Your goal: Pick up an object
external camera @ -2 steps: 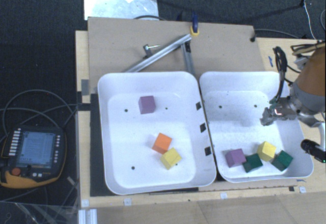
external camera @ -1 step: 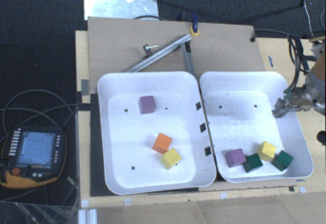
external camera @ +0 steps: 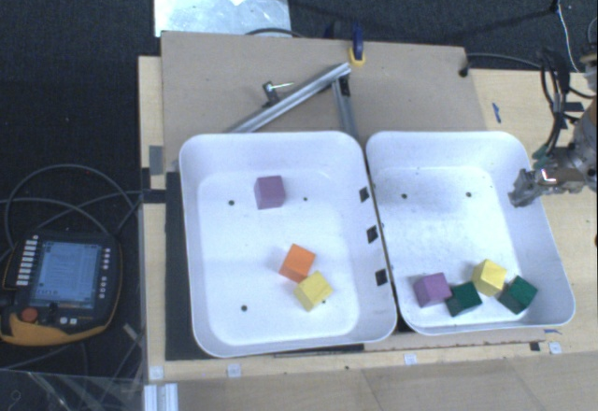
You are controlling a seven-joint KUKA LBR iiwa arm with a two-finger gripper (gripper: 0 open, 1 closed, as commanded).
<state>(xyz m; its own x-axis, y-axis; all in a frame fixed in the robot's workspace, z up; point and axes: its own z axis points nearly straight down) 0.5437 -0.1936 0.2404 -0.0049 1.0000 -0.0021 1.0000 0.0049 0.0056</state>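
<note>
So the grey metal two-finger gripper (external camera: 531, 185) hangs over the right shallow white plastic bin's (external camera: 439, 149) right rim, touching no block; can't tell its spread. Nearest small yellow cube (external camera: 489, 276) sits near that bin's front edge, among purple and green ones.

Grey metal wrist (external camera: 561, 171) at the right edge, dark cables trailing above it

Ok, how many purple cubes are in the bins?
2. One purple cube sits alone near the back of the left bin. The other is at the front of the right bin, beside a green cube. None looks hidden.
</note>
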